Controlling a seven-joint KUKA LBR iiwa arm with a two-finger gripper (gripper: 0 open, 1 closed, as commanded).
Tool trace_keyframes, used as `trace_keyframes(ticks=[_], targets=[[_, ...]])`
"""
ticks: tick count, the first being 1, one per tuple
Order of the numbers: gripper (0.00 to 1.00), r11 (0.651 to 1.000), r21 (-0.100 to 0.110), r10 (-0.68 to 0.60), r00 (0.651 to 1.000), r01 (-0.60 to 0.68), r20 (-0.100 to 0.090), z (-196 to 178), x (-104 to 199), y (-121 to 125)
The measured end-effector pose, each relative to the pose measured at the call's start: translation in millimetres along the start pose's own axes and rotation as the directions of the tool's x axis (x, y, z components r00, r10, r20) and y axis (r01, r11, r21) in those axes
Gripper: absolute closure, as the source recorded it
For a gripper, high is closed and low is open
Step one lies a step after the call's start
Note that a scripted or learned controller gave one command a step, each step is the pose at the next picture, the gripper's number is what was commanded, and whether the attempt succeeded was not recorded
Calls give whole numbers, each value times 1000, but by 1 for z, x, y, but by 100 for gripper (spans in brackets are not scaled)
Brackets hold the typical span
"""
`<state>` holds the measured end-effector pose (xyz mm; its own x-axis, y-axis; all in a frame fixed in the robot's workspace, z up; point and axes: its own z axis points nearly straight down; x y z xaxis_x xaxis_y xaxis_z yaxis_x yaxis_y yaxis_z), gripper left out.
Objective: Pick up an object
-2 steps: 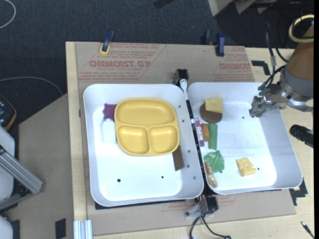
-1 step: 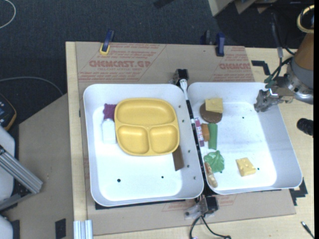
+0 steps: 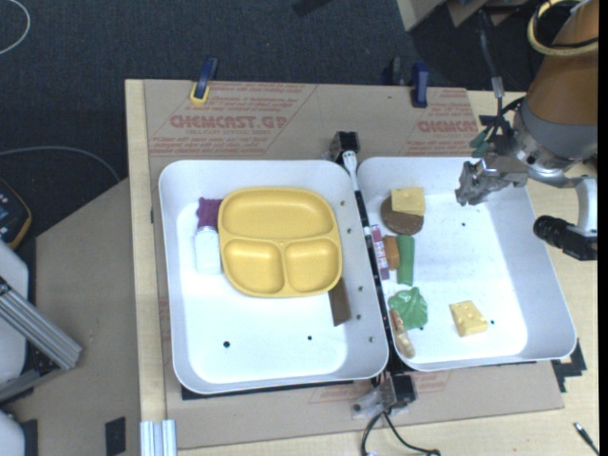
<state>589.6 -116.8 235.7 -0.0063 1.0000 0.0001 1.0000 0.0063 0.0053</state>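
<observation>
Above right bin, far edge: gripper (image 3: pixel 472 186), hanging over bare white floor, nothing between fingers.
Jaw state: cannot tell; fingertips too small and dark to read as wide or narrow.
Arm (image 3: pixel 560 74): behind and right of jaws, grey with orange band, entering from right side of view.
Right bin (image 3: pixel 532 283): directly below jaws, white, shallow.
Yellow block (image 3: pixel 408 200): left of jaws, near, resting on brown round piece (image 3: pixel 404 222); apart from fingers.
Green stick (image 3: pixel 406 258): left of and nearer camera than jaws, lying lengthwise close to bin's left wall.
Green crumpled item (image 3: pixel 409 306): further toward camera, left of jaws, well apart.
Small yellow cube (image 3: pixel 468 317): almost straight toward camera from jaws, well apart, near bin's front wall.
Left bin (image 3: pixel 180 283): far left of jaws, touching right bin along shared wall.
Yellow divided plate (image 3: pixel 280 240): inside left bin, well apart from jaws.
Purple item (image 3: pixel 208 211) and white bottle (image 3: pixel 206 250): just beside plate's left rim, furthest from jaws.
</observation>
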Motion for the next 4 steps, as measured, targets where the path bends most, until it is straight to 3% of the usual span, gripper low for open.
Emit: trace_keyframes(ticks=[1, 2, 3, 4], targets=[[100, 1000, 2, 1, 1000, -1, 0, 15, 56, 20], [100, 1000, 1, 6, 1000, -6, 1, 2, 47, 17], [100, 1000, 9, 5, 1000, -5, -1, 13, 60, 8], [100, 1000, 6, 8, 1000, -8, 1, 21, 47, 14]])
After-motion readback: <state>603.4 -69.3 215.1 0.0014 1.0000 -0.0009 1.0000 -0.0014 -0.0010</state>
